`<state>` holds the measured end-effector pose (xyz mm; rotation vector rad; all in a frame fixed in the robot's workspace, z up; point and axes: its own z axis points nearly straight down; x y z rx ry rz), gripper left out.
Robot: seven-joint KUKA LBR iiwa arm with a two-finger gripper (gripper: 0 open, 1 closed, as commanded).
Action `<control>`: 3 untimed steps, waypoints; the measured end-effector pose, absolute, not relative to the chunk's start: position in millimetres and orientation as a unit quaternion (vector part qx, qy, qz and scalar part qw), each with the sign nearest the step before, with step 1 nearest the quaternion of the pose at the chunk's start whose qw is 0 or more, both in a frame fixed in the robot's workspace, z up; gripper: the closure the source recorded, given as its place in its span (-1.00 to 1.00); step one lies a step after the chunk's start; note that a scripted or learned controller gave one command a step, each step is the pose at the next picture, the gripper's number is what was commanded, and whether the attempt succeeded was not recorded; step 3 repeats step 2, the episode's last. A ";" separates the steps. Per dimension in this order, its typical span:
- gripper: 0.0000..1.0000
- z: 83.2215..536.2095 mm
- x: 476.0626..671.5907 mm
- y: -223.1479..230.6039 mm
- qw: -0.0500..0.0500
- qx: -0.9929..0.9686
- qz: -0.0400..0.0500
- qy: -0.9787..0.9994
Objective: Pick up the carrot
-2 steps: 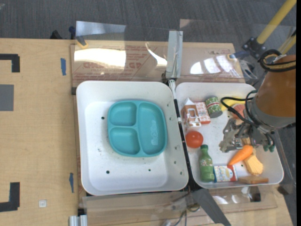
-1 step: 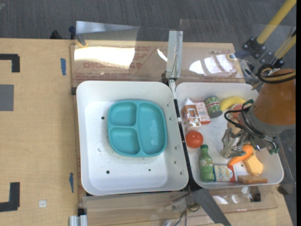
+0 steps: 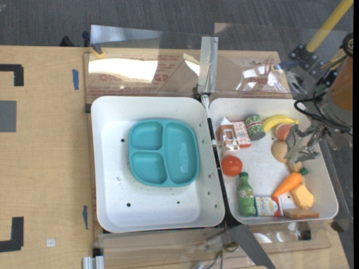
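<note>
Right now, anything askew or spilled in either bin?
Nothing spilled or damaged. The green bottle and small carton lie on their sides in the right bin, as loose toys would. The carrot lies below the gripper.

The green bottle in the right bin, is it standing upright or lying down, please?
Lying down: the green bottle rests flat on the right bin floor, cap pointing toward the tomato.

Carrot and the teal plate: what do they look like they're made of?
Carrot: likely moulded plastic toy; even orange, smooth matte body, solid green stub at the top.
Teal plate: likely plastic or silicone; one flat colour, rounded moulded dividers, soft sheen with no sharp glare. Cannot settle which from this view.
</note>
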<state>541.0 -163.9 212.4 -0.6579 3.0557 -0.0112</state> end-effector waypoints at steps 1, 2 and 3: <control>1.00 96.9 501.0 -153.2 0.005 -0.266 -0.002 0.964; 1.00 179.9 535.7 -149.4 0.006 -0.294 -0.002 0.956; 1.00 179.9 535.7 -149.4 0.006 -0.294 -0.002 0.956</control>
